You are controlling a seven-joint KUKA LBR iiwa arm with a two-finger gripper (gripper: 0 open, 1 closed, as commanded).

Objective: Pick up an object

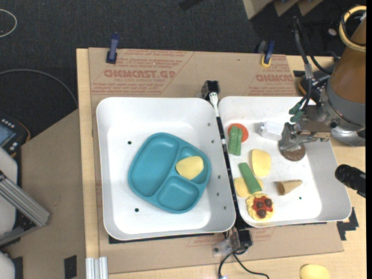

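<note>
A brown bench board sits on dark carpeted floor.

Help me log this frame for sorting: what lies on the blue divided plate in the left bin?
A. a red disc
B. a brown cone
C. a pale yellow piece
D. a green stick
C: a pale yellow piece rests in a compartment on the right side of the blue plate in the left bin.

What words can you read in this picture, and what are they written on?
"CHEMCAST. G P" in red capitals, on the brown protective sheet behind the left bin.
The same red printing repeats on the sheet behind the right bin, but there it is too faint to read.
The smaller red lines above and below it are too blurred to read.
</note>
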